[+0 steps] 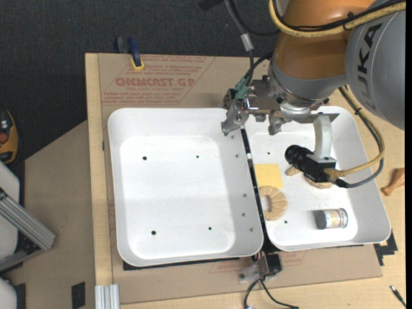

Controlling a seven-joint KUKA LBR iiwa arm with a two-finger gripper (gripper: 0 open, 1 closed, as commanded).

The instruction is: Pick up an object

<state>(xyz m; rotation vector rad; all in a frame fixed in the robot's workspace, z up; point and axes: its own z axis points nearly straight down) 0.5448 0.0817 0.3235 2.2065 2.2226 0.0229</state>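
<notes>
The claw [254, 125] hangs over the far end of the right bin [360, 143], close to the wall shared with the left bin [174, 192]. Its two fingers are spread, with nothing between them. A yellow square [267, 174] lies nearest the claw, toward the near rim. A tan ring [275, 203] lies just beyond the square. A small jar [331, 219] lies on its side farthest from the claw.

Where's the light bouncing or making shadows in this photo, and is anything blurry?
Camera view: a pale glare streak on the glossy orange band above the wrist; soft shadow beneath it on the right shallow white bin; nothing badly blurred.
</notes>
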